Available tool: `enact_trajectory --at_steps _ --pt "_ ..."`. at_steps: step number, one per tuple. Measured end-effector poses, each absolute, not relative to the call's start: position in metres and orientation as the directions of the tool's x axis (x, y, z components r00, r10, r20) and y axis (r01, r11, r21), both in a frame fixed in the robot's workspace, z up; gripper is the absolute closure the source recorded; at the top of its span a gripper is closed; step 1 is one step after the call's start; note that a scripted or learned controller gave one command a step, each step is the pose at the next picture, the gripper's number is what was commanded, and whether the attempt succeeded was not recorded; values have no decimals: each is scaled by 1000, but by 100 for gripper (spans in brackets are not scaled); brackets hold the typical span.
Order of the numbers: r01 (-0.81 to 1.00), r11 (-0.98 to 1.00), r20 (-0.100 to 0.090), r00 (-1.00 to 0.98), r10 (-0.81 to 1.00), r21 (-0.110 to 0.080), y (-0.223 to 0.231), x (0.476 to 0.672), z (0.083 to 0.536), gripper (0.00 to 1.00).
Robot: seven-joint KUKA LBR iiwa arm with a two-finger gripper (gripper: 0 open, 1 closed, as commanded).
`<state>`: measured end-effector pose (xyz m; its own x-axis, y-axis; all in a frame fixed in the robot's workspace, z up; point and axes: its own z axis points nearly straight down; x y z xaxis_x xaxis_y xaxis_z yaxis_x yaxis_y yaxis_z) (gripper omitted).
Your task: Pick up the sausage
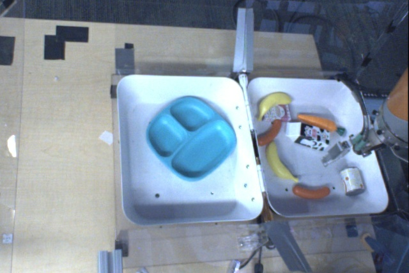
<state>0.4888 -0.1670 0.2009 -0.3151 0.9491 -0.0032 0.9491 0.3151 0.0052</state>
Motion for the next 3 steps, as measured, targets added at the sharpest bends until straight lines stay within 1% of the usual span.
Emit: enact_trajectory --at_steps 1,2,3 --pt "954 299 -1 -299 954 3 -147 488 115 0" --pt "954 301 -5 -301 954 9 -147 490 127 100" --pt "984 178 -4 -178 984 11 -111 533 90 100"
